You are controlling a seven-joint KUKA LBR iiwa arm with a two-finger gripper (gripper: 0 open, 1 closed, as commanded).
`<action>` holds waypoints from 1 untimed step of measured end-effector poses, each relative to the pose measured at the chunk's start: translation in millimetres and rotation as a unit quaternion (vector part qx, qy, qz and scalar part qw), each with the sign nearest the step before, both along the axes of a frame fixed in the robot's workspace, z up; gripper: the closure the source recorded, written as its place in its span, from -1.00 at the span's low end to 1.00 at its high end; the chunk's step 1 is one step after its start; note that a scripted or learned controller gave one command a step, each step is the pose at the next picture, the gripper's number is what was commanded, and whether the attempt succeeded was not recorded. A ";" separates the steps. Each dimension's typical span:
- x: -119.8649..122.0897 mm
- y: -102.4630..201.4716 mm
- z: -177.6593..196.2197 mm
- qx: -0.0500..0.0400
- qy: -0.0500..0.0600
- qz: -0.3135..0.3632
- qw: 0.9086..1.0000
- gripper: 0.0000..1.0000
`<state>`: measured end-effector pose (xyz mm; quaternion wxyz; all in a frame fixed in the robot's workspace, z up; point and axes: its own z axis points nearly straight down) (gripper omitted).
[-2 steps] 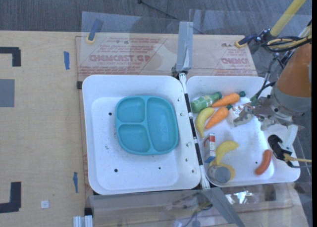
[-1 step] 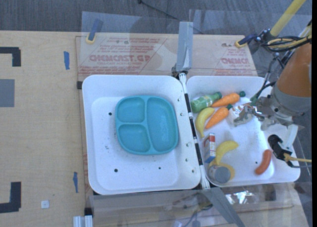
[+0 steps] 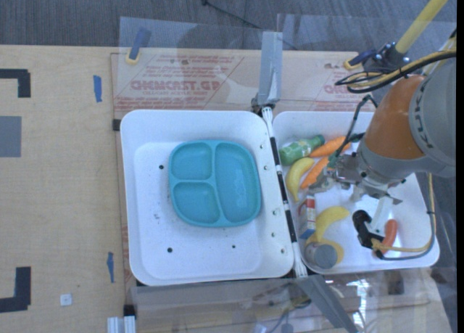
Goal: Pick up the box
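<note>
A slim white box with red print (image 3: 309,210) lies along the left wall of the right bin (image 3: 413,255), between two yellow bananas. My gripper (image 3: 344,178) hangs over the middle of that bin, just right of and a little above the box. It sits close to an orange carrot (image 3: 316,171). I see nothing held in it.
A green bottle (image 3: 300,148), a second carrot (image 3: 330,146), a banana (image 3: 296,176), another banana (image 3: 328,220), a grey cup (image 3: 323,255) and a reddish sausage (image 3: 389,232) crowd the right bin. A teal divided plate (image 3: 215,182) lies in the left bin (image 3: 145,244).
</note>
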<state>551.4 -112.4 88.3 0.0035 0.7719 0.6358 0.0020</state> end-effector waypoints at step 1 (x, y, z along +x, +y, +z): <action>-61.5 -0.3 0.2 0.001 0.000 0.010 1.000 -1.00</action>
